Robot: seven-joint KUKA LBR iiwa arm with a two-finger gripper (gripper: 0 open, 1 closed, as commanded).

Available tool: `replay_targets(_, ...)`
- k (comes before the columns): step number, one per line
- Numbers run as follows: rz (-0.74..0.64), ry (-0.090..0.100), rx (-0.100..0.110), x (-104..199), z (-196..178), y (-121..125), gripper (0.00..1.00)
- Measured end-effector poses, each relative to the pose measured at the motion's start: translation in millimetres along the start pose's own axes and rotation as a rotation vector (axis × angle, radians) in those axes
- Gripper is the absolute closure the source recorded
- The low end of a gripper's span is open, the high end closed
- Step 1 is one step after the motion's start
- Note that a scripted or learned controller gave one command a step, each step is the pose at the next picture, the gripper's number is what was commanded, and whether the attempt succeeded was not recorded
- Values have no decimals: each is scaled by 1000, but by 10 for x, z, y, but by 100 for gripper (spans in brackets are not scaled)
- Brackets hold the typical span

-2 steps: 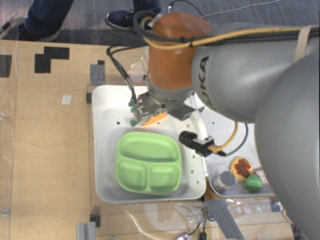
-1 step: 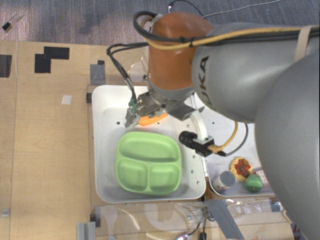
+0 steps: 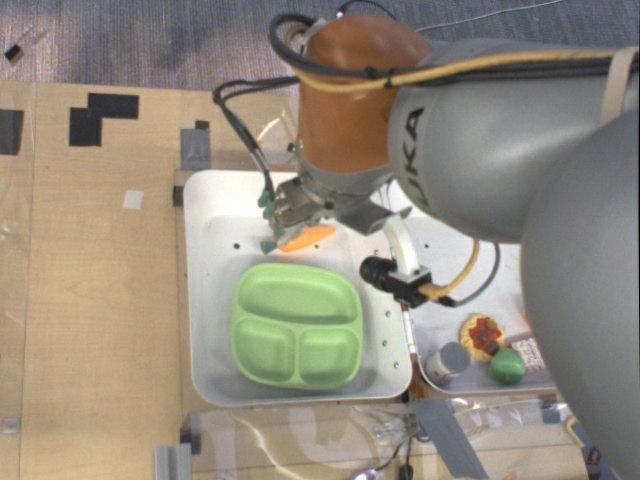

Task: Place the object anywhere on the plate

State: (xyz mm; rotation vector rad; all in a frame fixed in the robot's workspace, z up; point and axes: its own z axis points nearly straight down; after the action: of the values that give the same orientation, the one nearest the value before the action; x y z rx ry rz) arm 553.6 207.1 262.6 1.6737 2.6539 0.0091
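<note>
Green divided plate (image 3: 297,325) sits in left white bin (image 3: 205,298), toward its 6 o'clock side. Orange carrot-like object (image 3: 310,236) lies at plate's 12 o'clock, just beyond the rim, directly under the jaws (image 3: 285,223). Cannot tell whether they pinch it. Right bin (image 3: 470,386) at 4 o'clock: grey cup (image 3: 450,360), green ball (image 3: 507,366), red-yellow item (image 3: 481,334).

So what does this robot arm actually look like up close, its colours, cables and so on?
The arm is bulky, rounded and grey, with part of the maker's lettering on its shell and a wide orange band above the wrist. Black cables loop around that band, and a yellowish cable runs along the arm. The gripper beneath is small and metallic grey with green bits.
</note>
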Motion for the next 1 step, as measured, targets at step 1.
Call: replay_targets(1,0,0,0,0,0,0,0)
